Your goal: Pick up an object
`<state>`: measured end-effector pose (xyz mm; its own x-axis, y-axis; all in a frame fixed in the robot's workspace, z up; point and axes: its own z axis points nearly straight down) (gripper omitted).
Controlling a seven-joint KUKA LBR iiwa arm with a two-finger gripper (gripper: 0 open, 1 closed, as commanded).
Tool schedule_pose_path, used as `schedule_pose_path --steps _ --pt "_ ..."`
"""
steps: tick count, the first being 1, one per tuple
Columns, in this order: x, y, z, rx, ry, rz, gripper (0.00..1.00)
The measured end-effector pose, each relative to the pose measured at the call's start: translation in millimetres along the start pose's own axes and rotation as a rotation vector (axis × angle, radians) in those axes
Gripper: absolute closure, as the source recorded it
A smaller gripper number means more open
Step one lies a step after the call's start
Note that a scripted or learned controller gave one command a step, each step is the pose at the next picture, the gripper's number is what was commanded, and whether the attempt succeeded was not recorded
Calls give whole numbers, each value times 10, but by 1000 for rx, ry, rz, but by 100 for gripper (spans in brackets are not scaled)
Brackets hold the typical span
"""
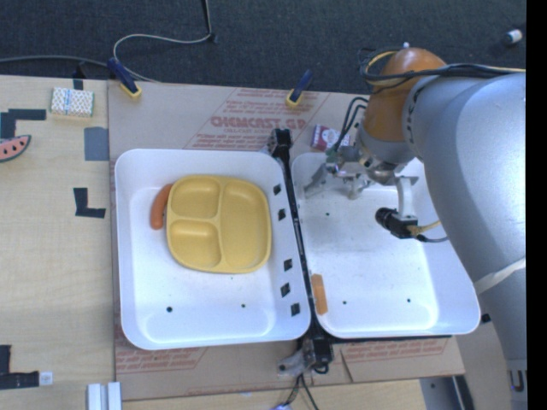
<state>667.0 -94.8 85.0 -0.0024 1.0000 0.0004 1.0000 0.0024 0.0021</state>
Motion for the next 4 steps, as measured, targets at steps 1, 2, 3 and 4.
schedule_pose_path --steps 1,2,3,4 --pt "-6 1 -105 1 -3 -1 100" --pt "-9 -2 -99 2 -4 -1 0" --pt "-6 -2 -194 2 -5 -2 100" --pt "-6 -5 -287 4 -6 -2 100"
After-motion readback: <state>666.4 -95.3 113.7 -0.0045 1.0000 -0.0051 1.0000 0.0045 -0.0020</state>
